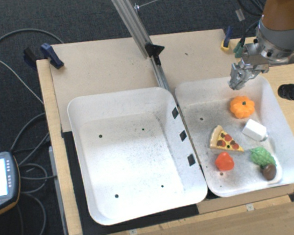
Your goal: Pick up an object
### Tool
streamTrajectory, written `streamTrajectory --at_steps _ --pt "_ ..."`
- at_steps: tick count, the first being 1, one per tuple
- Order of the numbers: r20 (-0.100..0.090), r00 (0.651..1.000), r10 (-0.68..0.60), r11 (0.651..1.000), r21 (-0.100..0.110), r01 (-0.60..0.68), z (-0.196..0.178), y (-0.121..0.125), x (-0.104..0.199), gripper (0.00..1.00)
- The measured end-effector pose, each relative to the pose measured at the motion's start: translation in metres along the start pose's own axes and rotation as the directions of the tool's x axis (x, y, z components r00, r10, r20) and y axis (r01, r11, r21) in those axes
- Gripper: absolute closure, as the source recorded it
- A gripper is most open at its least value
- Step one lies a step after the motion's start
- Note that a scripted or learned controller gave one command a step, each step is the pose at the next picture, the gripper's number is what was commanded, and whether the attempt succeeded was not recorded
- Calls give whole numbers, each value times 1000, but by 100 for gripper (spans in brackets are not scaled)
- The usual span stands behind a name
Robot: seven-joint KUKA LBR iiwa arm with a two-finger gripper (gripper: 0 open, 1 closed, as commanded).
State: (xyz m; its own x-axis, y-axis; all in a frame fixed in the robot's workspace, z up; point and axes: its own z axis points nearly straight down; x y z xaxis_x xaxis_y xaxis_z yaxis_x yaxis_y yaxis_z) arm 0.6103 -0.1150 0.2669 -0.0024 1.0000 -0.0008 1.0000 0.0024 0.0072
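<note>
Objects for picking all lie in the right-hand bin [188, 103], while the left-hand bin [82, 123] beside it shows just its speckled white floor with a few dark dots. The two bins sit edge to edge on a tan bench [107, 65], and a slim metal rail [134, 24] runs down at a slant to the seam between them.

Going across the right bin from its left side: a pizza slice [224, 140] lies flat near the middle, its crust edge toward the left. Just below it sits a red pepper-like piece [224, 161], close to but apart from the slice. Farther up and to the right rests an orange pumpkin [242, 106]. Below that, a white block [254, 129] lies tilted, between the pumpkin and a green leafy piece [261, 154]. A brown rounded piece [268, 171] touches the green one from below, near the bin's lower right corner.

The gripper [237, 78] hangs over the top edge of the right bin, just above the pumpkin and apart from it. Nothing is visibly held by it; whether its fingers are spread or together cannot be told from this angle. The grey arm [281, 30] with its orange band reaches in from the right.
</note>
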Motion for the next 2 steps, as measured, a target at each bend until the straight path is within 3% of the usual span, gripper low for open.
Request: streamTrajectory --at_steps 2 --pt "-4 1000 -5 1000 11 5 14 -11 112 100"
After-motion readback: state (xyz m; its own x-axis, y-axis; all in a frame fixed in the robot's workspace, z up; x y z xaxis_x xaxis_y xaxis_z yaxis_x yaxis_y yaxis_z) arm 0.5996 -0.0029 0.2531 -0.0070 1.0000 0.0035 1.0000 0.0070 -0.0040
